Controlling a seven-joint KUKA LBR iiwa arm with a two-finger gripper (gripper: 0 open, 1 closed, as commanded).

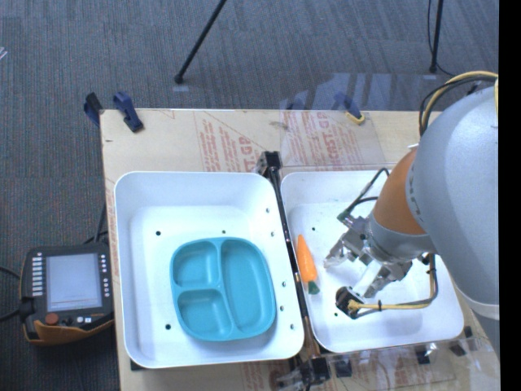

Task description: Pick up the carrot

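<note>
The orange carrot [305, 259] lies in the right bin [326, 187] along its left wall, with its green stem end pointing toward the front. My gripper [350, 274] hovers low over the middle of the same bin, a short way to the right of the carrot and apart from it. It is open, and nothing sits between its fingers. The arm's wrist and orange band cover the right part of that bin.
The left bin [138, 210] holds a teal divided plate [221, 287]. A black divider runs between the two bins. A yellow cable loops under the gripper near the right bin's front. A teach pendant [69, 287] lies on the floor to the left of the bench.
</note>
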